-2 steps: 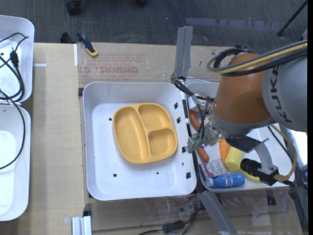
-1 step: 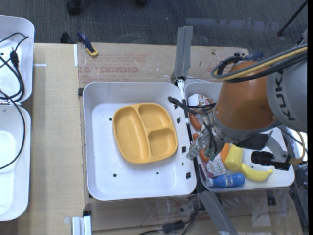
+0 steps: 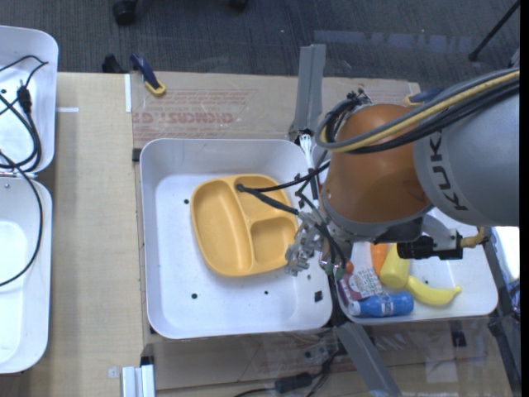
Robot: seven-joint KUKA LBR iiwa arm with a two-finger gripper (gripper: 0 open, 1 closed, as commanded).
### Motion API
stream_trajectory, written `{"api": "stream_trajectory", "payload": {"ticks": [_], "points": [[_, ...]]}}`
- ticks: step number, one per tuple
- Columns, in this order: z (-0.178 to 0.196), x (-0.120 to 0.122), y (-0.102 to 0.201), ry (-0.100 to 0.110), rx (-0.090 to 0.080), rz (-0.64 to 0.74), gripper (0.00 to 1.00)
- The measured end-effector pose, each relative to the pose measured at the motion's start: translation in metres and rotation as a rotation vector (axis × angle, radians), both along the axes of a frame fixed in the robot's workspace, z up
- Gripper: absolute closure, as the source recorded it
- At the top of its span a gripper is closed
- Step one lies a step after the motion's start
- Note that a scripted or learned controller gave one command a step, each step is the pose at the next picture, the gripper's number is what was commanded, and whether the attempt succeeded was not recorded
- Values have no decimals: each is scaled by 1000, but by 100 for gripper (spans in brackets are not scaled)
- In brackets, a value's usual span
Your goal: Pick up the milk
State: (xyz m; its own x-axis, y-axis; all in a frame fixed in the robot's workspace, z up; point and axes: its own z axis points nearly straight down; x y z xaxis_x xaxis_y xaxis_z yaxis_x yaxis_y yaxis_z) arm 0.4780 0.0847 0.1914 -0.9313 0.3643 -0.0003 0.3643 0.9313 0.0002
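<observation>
A small white and dark-red carton [image 3: 364, 285], which looks like the milk, lies at the near left of the right bin [image 3: 475, 300], partly under the arm's wrist. My gripper [image 3: 301, 256] hangs over the right side of the left bin [image 3: 165, 246], at the right edge of a yellow divided plate [image 3: 240, 224]. It is a short way left of the carton, across the rim between the bins. Nothing shows between its tips. The arm's orange band and cables hide most of the right bin.
In the right bin a blue bottle [image 3: 384, 306] lies just in front of the carton, with a yellow banana [image 3: 432, 291], a yellow piece [image 3: 395, 271] and an orange carrot [image 3: 378, 257] beside it. White trays with black cables [image 3: 21, 114] stand at the far left.
</observation>
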Motion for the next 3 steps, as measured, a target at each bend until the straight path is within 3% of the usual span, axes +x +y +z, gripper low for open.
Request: {"api": "stream_trajectory", "payload": {"ticks": [1, 2, 3], "points": [[0, 92, -55, -1, -1, -64, 100], [0, 25, -79, 1, 0, -28, 100], [13, 1, -58, 0, 0, 176, 100]]}}
